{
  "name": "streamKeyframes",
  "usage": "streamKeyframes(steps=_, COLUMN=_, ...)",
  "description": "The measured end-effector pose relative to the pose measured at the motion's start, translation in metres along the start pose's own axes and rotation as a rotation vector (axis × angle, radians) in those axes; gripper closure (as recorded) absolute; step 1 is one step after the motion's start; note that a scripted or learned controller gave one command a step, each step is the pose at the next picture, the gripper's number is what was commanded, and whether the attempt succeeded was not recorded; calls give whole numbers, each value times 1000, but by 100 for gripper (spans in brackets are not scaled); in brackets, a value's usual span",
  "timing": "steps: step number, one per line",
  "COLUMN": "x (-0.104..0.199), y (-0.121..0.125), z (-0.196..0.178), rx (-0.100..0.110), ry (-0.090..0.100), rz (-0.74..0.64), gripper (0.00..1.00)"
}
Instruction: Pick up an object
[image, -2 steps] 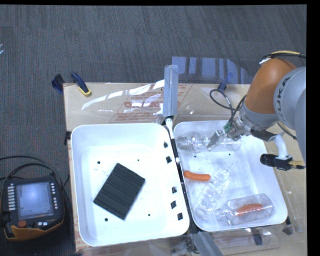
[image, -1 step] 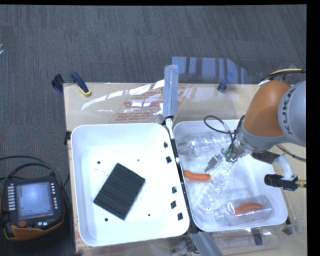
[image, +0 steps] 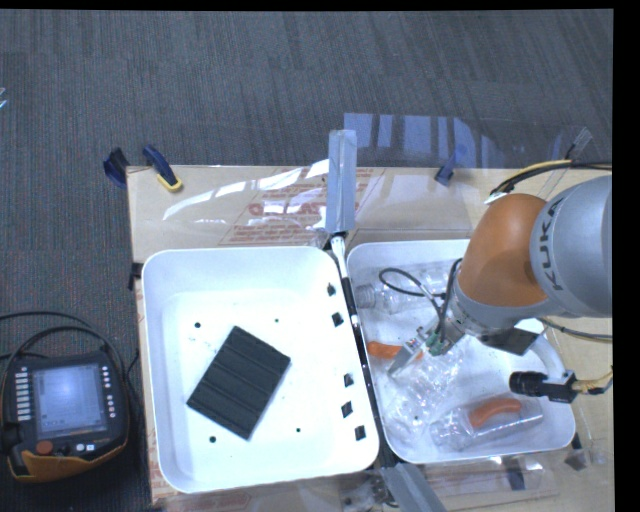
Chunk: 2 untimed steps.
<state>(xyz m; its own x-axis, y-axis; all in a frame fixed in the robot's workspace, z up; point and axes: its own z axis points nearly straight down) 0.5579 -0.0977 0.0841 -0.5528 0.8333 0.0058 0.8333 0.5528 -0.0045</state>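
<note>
In the right bin (image: 560, 425) I've got the gripper (image: 415, 355) down low in a heap of clear plastic bottles (image: 425, 375), right beside an orange piece (image: 381, 350), so I'd call this the reach-in before a grasp, though I can't tell how it's set. Next it needs to close on one item, which looks tricky with everything crowded together. The black pad (image: 239, 381) sits alone in the left bin (image: 165, 300).
</note>
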Motion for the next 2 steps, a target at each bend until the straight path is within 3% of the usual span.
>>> streamKeyframes(steps=1, x=-2, y=-2, z=-6, rx=3, ry=4, rz=11, gripper=100)
streamKeyframes(steps=2, x=19, y=95, z=-101, rx=-3, ry=-4, rz=61, gripper=100)
